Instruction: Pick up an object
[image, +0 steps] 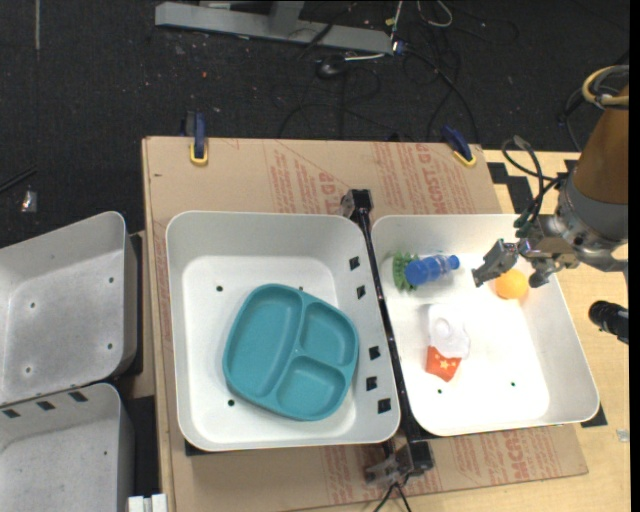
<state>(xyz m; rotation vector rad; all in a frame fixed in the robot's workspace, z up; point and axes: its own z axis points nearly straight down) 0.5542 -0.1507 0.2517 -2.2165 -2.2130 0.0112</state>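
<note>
Target looks like the orange ball (512, 285), resting on the floor of the right bin (560, 400) near its upper-right corner. The gripper (520, 268) sits right over it: one dark finger shows just left of the ball, the other on its right, so the ball lies between and slightly below the fingertips. Fingers are spread wider than the ball and I can't confirm contact on either side, so call it open, holding nothing yet. My read: the move is a short straight drop and close, no lateral shift needed. The ball is round, so no long axis to align to; the risk is that it rolls out as the fingers close.

Other items in the same bin: a blue bottle (433, 268) lying on its side, long axis roughly left-right, cap end toward the gripper, against a green spiky piece (403, 272) by the divider. Well apart from the ball. Lower down, a small white-and-red carton (447, 350) mid-bin, print too small to read.

Left bin (190, 300) holds a teal compartment plate (290, 350), three sections, far from the gripper.

Readable writing: only red print on the cardboard worktop (300, 175) under the bins, partly legible, something like "MACRO" along the bottom edge and upside-down text near the top; can't read it fully.
</note>
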